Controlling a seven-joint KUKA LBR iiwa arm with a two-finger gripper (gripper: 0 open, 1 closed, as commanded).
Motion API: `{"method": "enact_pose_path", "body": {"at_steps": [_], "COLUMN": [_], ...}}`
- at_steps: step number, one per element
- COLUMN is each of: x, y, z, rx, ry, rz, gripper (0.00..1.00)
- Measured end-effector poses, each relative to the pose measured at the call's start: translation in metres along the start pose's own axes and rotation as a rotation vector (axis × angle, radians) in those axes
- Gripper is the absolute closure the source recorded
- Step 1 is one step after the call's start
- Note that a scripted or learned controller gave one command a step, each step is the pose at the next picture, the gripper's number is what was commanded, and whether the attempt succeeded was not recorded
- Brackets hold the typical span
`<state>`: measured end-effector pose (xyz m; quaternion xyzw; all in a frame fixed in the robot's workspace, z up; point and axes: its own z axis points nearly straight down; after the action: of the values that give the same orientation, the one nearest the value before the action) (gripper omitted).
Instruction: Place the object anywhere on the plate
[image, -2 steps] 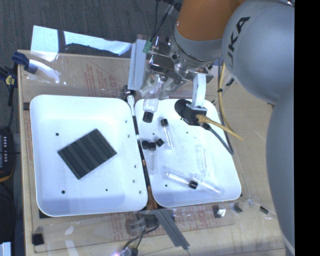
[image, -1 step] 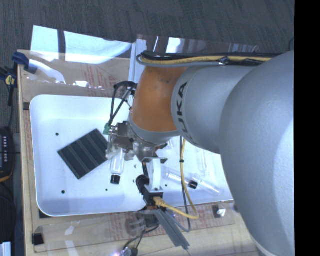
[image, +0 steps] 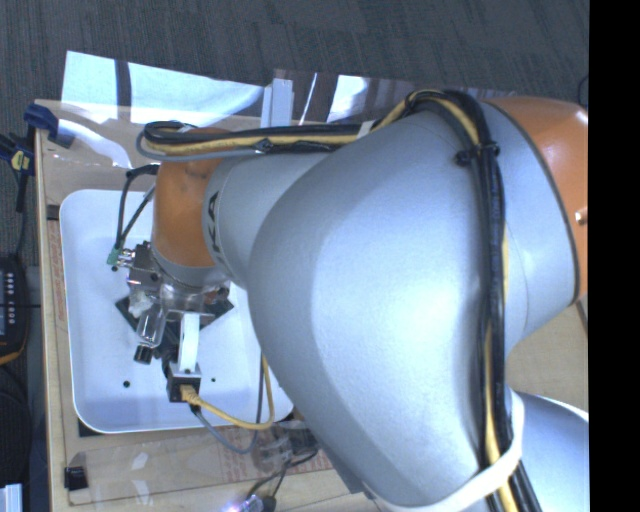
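Note:
My gripper (image: 148, 345) hangs low over the left white bin (image: 85, 300), near its middle, pointing down toward the bin floor. The orange band of the wrist (image: 180, 220) stands just above it. I see nothing that is clearly held at its tip. A tiny dark speck (image: 127, 383) lies on the bin floor just below and left of the gripper, and another speck (image: 212, 377) lies to its right. The bulk of the grey arm (image: 400, 300) hides the right part of the bench.
The left bin's rim (image: 70, 215) runs close to the bench's left edge. A blue clamp (image: 40, 120) sits at the bench's far-left corner. A dark device (image: 10, 300) hangs off the left side. Loose cables (image: 270, 455) lie along the front edge.

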<state>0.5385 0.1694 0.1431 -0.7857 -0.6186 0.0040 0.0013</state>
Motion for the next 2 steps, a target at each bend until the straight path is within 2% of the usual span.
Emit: {"method": "enact_pose_path", "body": {"at_steps": [1,2], "x": [-0.082,-0.051], "y": [0.013,0.038], "z": [-0.048,-0.035], "rx": [-0.004,0.0], "ry": [0.004,0.003], "rz": [0.269,0.344], "gripper": [1.0,1.0]}}
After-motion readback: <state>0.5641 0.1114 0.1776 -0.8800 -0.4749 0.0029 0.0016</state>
